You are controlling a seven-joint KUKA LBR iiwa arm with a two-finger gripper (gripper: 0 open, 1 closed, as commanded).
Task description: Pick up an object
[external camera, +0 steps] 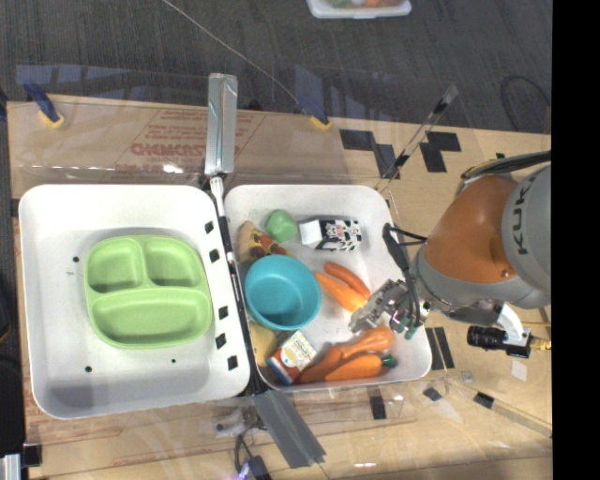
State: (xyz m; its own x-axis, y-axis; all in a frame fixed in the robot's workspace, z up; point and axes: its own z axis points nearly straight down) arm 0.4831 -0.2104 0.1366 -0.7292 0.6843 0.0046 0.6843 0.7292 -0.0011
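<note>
We see the claw (pixel 386 314) low over the carrots (pixel 352 361) in the right bin (pixel 309 195); we cannot tell its state. We judge a straight descent onto one carrot, clear of the blue bowl (pixel 281 291), works best.

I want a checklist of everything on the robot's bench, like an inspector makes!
Surface: two shallow white bins, left bin and right bin, side by side on a brown bench.
Job's things: in the right bin, a blue bowl, orange carrots, a green ball, a black-and-white carton and a small orange carton.
Clutter: a green divided plate in the left bin.
Gripper: gripper above the right bin's right side, over the carrots.
Cables: a thin line crossing the floor behind.
Surroundings: dark floor; a white tray at the top edge.
</note>
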